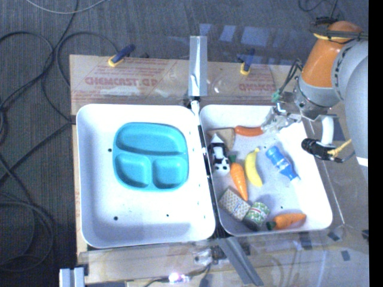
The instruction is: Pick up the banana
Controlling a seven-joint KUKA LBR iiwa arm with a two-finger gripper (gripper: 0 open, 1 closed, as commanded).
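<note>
Since the banana (254, 168) lies in the middle of the right bin (323, 211), wedged between a carrot (239, 181) on its left and a blue bottle (282, 162) on its right, we should come down straight over its midsection with the fingers turned across its short width — one tip in each gap, so neither neighbour is pinched. It runs roughly near-to-far, so the wrist likely needs a turn first. Our gripper (280, 117) sits at the bin's far right corner, above and to the right of the banana, close to a second carrot (248, 131) by the far wall. The arm reaches in from the right, orange band up, wrist bent down toward the bin. We cannot tell whether the jaws are open or closed — the tips blur against the white wall — and we see nothing held between them.
</note>
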